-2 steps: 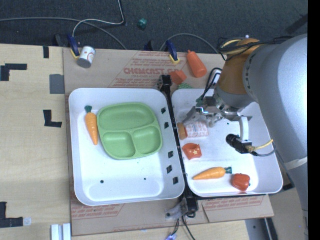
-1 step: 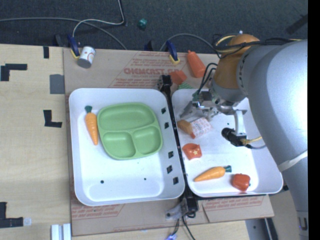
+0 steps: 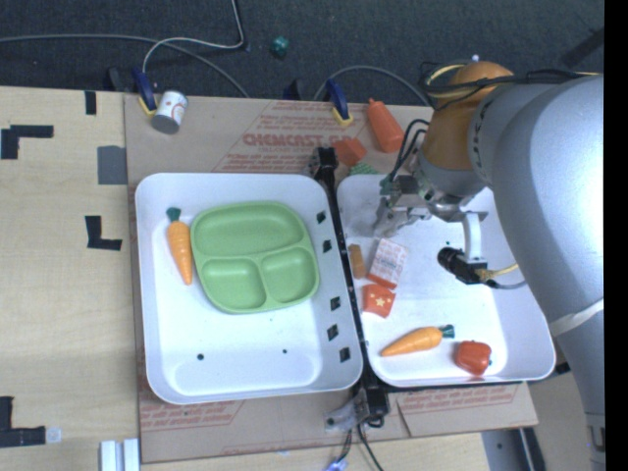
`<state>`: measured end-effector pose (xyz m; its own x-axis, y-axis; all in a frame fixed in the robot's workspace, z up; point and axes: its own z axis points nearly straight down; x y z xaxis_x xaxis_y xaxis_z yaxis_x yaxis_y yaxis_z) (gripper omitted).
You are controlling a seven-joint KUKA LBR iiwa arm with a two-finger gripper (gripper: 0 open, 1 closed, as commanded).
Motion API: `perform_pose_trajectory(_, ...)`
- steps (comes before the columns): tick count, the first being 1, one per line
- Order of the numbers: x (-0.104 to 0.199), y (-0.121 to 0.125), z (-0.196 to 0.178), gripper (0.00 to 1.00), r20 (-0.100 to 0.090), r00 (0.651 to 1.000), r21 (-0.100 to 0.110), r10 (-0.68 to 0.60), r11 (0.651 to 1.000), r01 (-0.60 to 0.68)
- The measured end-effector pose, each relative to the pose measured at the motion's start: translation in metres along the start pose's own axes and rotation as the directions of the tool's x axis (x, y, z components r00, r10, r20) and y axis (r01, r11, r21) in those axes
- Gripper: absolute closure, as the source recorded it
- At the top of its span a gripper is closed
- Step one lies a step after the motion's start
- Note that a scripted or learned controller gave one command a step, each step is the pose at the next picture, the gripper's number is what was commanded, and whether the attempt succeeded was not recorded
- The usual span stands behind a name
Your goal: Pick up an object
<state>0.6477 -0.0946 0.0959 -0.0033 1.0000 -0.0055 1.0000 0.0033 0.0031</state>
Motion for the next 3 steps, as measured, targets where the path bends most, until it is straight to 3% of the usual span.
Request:
perform_pose_trajectory(1,0.0,0.0,0.001,0.0,0.001,1.0,0.001,0.0,1.0,0.0)
perform_pose_trajectory(2,-0.007,-0.011,0.01,0.0,-0.004,1.0,0.001,0.001,1.0,-0.001)
perform_pose_trajectory(3,-0.019,0.021,0.011,0.0,-0.004,1.0,0.001,0.001,1.0,-0.001)
